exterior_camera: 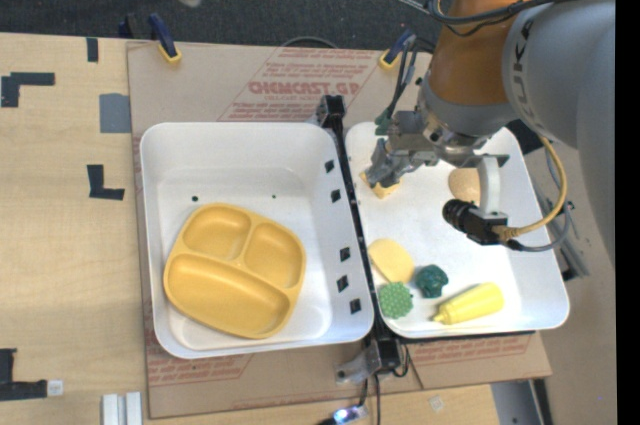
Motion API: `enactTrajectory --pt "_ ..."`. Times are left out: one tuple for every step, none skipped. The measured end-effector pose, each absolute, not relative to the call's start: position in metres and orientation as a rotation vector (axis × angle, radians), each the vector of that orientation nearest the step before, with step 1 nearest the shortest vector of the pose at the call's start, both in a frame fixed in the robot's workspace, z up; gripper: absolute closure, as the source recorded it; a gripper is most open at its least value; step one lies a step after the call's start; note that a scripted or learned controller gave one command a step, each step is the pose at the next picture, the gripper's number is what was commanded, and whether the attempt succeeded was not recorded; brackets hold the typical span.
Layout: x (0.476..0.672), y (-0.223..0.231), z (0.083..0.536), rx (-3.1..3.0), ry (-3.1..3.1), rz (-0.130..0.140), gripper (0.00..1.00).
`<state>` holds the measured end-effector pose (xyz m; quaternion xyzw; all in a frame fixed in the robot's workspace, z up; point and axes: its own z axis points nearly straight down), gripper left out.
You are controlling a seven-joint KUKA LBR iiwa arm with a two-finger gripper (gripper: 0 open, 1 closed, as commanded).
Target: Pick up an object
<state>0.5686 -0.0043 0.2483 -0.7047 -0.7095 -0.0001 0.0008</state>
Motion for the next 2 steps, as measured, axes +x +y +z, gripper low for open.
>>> enactTrajectory --pt "0.579 0.039 0.244 -2.215 -2.226 0.002 1.00" --pt "0.585 0.097 0.238 -2.214 -2.227 0.002 1.00"
